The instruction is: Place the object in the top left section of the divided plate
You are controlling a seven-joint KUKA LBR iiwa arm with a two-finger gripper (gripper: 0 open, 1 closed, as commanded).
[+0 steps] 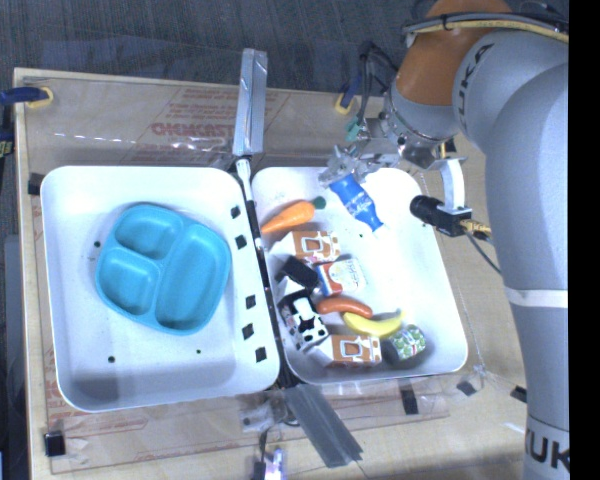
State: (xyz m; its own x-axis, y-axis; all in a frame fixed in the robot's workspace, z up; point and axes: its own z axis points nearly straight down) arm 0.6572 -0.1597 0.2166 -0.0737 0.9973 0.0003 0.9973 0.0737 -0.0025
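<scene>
A blue three-section divided plate (164,267) sits in the left white bin (70,368). Over the right white bin (435,298), above its back edge, the tool (348,168) grips a blue foil packet (360,203), lifted above an orange carrot (288,216).

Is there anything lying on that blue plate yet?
No. The blue divided plate in the left bin has all three sections bare; the toys lie in the right bin.
</scene>
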